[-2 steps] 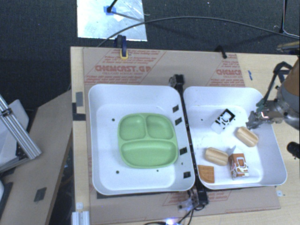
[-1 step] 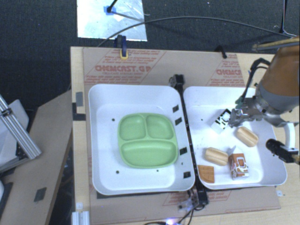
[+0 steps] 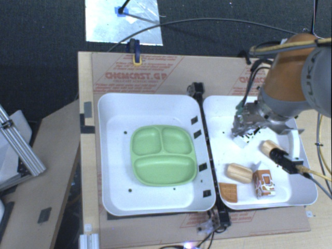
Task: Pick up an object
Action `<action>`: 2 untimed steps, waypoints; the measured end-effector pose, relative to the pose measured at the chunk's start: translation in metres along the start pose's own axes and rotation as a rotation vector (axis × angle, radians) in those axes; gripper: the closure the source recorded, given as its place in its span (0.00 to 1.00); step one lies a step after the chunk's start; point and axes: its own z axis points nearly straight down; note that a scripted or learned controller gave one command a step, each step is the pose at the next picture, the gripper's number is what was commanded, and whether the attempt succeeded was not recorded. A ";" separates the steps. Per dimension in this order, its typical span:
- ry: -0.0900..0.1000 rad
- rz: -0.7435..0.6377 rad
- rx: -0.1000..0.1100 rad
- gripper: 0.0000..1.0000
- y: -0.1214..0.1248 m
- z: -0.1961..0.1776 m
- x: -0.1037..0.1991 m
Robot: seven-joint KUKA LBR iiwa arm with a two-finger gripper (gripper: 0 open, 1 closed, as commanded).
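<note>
From the camera view, the arm reaches in from the right and its gripper point(image 3: 244, 129) hangs low over the far part of the right bin point(image 3: 220, 113), above bare white floor; whether its fingers are apart or together cannot be told, and nothing is seen between them. The step looks like the approach before a grasp. The likely targets lie nearer: a tan bread roll point(image 3: 239, 173), long axis running left to right with a slight tilt, a flat cracker point(image 3: 229, 192) just near-left of it, and a small carton point(image 3: 264, 183) to its right. The next move calls for shifting nearer and descending over one. The left bin point(image 3: 111, 139) holds a green divided plate point(image 3: 163, 155).
</note>
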 end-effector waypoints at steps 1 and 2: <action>0.000 0.001 0.000 1.00 0.019 0.005 0.046; 0.000 0.001 -0.001 1.00 0.035 -0.004 0.087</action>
